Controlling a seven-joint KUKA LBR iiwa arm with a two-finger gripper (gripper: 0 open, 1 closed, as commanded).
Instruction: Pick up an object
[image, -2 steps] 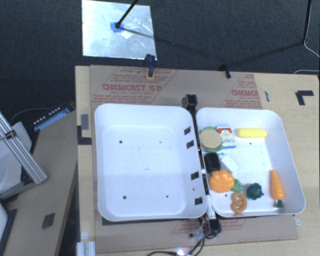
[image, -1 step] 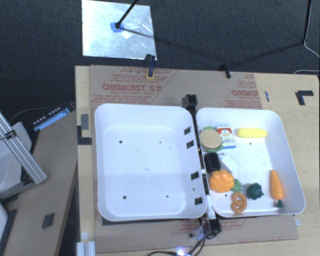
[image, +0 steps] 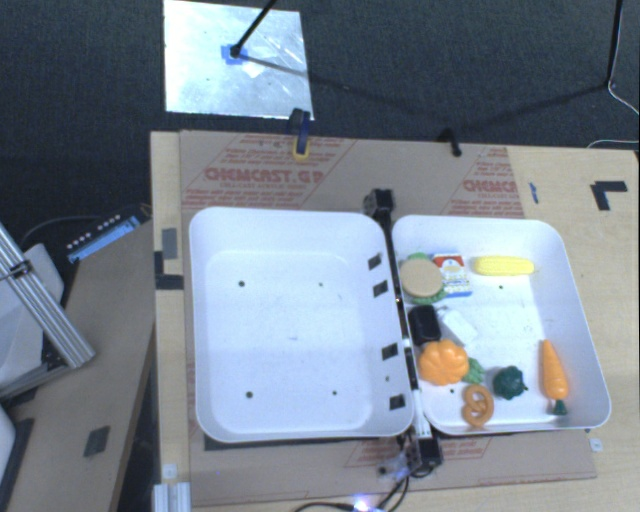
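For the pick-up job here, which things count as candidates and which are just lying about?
Candidates, all in the right bin:
corn cob
carrot
orange pepper
pretzel
green vegetable
burger
small carton
black block

Lying about:
left bin
yellow clamp
silver sheet

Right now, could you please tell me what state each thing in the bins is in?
Corn: lying flat, near the far wall.
Carrot: lying flat, by the right wall.
Pretzel: flat, near the front rim.
Burger: sitting upright.
Orange pepper: on its side.
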